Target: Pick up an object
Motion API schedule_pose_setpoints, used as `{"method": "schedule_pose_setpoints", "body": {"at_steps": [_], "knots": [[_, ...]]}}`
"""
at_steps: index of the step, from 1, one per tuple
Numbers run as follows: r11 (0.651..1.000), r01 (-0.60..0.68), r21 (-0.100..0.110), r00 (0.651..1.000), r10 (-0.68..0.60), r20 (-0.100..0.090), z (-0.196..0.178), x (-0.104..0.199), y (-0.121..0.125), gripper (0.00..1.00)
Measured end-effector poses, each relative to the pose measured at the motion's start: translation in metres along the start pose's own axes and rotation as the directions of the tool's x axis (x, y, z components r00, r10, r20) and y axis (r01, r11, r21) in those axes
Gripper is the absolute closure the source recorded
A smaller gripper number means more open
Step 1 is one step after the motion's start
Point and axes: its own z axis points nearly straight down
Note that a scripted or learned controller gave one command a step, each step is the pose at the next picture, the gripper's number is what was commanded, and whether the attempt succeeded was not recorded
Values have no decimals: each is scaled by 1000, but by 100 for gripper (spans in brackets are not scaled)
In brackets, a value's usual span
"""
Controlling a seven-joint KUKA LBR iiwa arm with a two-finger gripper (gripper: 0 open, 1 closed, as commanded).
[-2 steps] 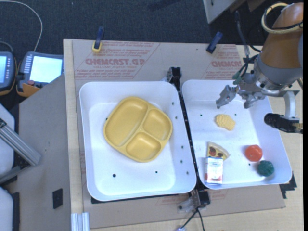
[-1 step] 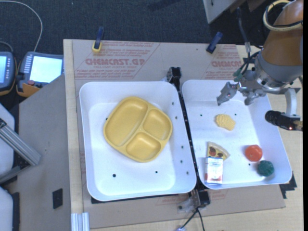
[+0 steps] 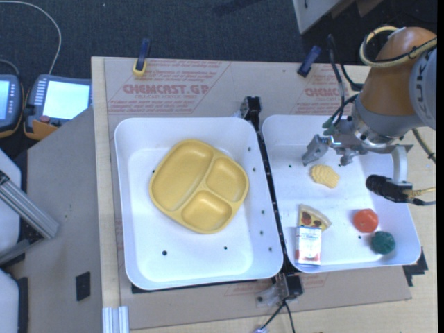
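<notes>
My gripper (image 3: 329,154) hangs over the back of the right bin (image 3: 284,186), its two grey fingers spread open with nothing between them. Just below the fingertips lies a pale yellow lumpy food piece (image 3: 325,175). Farther toward the front sit a pizza slice toy (image 3: 313,218) and a small red and white carton (image 3: 309,245). A red tomato (image 3: 365,220) and a dark green round piece (image 3: 381,242) rest at the front right of that bin.
The left bin (image 3: 139,255) holds a yellow three-compartment plate (image 3: 200,184). A black divider clamp (image 3: 251,107) sits between the bins at the back. The arm's orange band (image 3: 395,68) and a black cable fitting (image 3: 387,186) overhang the right bin's right side.
</notes>
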Motion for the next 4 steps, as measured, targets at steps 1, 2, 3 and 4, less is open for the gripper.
{"method": "schedule_pose_setpoints", "body": {"at_steps": [1, 2, 3, 4], "knots": [[1000, 0, 3, 1000, 0, -1, 57, 10, -4, 0], [1000, 1, -14, 1000, -1, 3, 75, 10, 0, 0], [1000, 0, -20, 1000, 0, 7, 63, 8, 1, 100], [1000, 1, -7, 1000, -1, 2, 21, 9, 4, 100]]}}
